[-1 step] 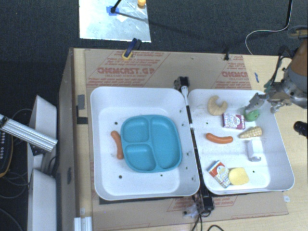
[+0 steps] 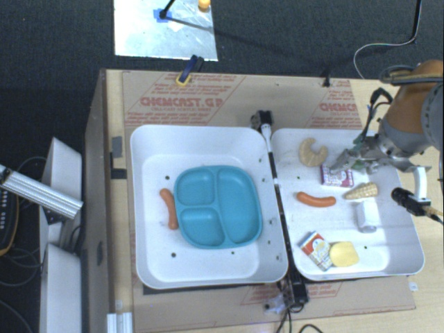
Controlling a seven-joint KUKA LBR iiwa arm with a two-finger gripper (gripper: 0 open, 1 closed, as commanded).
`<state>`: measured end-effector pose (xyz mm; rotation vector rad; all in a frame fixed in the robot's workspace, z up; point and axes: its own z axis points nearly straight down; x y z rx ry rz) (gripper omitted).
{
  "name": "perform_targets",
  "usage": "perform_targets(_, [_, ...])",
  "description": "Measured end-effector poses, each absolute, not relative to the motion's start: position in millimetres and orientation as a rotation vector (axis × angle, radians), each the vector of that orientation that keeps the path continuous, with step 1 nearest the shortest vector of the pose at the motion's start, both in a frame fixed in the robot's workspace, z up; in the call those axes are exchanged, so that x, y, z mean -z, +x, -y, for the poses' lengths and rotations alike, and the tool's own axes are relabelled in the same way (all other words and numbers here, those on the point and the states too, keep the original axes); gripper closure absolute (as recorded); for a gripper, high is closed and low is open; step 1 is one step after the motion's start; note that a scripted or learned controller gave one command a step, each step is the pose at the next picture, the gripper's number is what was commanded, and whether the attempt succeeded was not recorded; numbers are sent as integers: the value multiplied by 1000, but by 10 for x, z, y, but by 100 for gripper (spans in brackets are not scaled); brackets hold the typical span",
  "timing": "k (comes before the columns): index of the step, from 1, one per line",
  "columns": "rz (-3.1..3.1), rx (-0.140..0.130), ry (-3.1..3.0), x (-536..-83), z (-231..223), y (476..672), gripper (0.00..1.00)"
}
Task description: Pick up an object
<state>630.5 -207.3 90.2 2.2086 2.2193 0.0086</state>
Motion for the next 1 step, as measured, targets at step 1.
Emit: perform_targets(1, [-2229,4,2215,-894,1632,6695,0])
